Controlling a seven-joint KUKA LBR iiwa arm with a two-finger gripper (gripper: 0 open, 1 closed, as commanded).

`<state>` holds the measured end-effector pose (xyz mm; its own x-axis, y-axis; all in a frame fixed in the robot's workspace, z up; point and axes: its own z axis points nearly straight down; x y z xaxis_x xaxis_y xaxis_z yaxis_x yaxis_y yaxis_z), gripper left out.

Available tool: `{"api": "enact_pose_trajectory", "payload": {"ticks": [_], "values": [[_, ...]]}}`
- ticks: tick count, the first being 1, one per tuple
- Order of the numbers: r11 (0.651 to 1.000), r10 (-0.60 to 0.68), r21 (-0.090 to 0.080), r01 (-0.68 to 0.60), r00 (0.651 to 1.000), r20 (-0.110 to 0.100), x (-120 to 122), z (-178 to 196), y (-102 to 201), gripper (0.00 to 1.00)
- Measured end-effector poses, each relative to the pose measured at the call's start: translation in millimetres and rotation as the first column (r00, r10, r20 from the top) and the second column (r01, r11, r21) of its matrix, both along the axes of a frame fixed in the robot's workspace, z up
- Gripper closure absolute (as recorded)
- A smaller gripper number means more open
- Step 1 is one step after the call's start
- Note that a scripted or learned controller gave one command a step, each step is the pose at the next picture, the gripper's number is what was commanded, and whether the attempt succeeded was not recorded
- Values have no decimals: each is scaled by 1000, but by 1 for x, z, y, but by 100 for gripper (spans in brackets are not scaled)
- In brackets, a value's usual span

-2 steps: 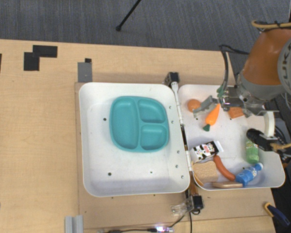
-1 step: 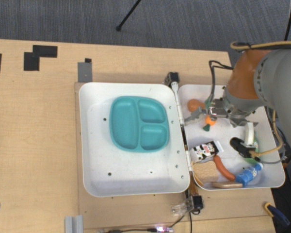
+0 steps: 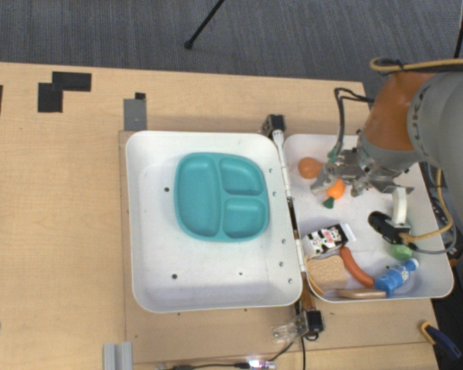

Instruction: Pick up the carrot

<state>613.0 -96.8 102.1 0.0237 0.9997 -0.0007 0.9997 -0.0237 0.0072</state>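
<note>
- Camera view: tan counter (image 3: 54, 222) carries two shallow white bins side by side, left bin (image 3: 150, 230) and right bin (image 3: 301, 146).
- Left bin: a teal divided plate (image 3: 220, 196) sits near its middle, one large compartment on the left and two smaller ones on the right.
- Grey arm (image 3: 440, 122) with the orange band comes in from the right edge and reaches over the upper half of the right bin.
- Claw (image 3: 347, 174) is low over the upper-middle of the right bin. It is seen from above and the wrist blocks the view, so I cannot tell how far open it is.
- Carrot (image 3: 336, 192): small, orange, green end pointing down-left. It is in the right bin at the claw's lower-left edge, touching it or partly under it. Cannot tell whether it is gripped or just lying on the bin floor.
- Round orange item (image 3: 309, 166) lies just left of the claw, near the carrot but apart from it.
- Lower part of the right bin: black-and-white packet (image 3: 326, 240) near the left wall, with a bread slice (image 3: 328, 272) below it in the lower-left corner.
- Red sausage (image 3: 355, 267) lies slanted against the bread's right side.
- Blue bottle (image 3: 393, 278) lies on its side near the bottom rim, right of the sausage.
- These lower items are well apart from the carrot.
</note>
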Motion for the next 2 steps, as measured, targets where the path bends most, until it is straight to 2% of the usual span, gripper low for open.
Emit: {"api": "enact_pose_trajectory", "payload": {"ticks": [1,2], "values": [[998,58,4,-58,998,9,24,89,82,100],[999,50,1,-50,999,-2,21,84,76,0]]}}
